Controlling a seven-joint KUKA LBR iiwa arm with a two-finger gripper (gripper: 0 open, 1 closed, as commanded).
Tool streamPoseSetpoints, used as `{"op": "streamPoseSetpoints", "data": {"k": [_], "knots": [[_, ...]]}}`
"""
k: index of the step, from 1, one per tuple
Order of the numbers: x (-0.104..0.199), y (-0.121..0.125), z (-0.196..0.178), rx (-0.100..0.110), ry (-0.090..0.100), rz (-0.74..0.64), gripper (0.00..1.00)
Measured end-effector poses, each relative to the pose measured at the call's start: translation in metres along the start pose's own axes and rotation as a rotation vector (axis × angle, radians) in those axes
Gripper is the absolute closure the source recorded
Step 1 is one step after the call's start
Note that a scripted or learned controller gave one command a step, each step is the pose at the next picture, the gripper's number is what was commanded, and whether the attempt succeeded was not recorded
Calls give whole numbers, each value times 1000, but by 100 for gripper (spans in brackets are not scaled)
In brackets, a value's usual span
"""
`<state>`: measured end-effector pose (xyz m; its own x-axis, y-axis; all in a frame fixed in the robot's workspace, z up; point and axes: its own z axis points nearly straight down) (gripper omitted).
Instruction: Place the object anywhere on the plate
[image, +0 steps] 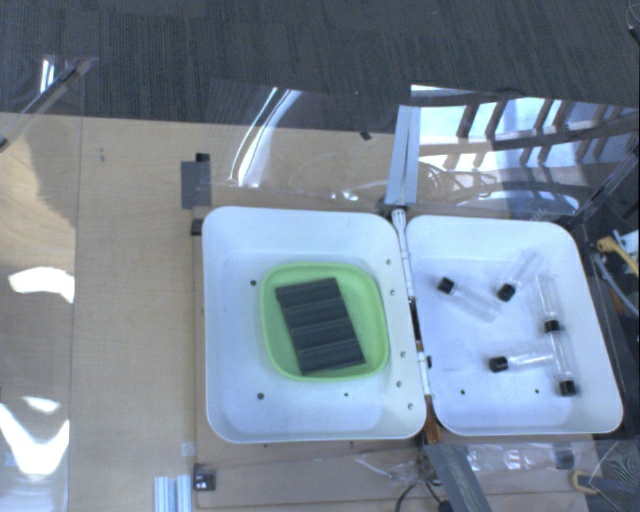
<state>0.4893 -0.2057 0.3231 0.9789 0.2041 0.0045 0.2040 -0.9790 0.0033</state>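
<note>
A dark ribbed block (318, 326) lies on the green plate (374, 300) in the left bin (225, 400); the claw's state cannot be told.

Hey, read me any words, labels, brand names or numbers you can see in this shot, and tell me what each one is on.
None can be read.
The green plate, the dark ridged block on it, the two white bins and the clear black-capped vials show no legible print.

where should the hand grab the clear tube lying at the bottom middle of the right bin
Grip the clear tube mid-body from straight above, fingers closing across its narrow width. It lies flat, roughly left-right, black cap at its left end, with open bin floor on both long sides.
</note>
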Motion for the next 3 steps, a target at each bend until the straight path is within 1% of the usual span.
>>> {"op": "streamPoseSetpoints", "data": {"k": [1,2,3], "knots": [[20,3,46,3,-2,-3,0],[-1,0,16,0,1,2,0],[0,0,-18,-3,3,-3,0]]}}
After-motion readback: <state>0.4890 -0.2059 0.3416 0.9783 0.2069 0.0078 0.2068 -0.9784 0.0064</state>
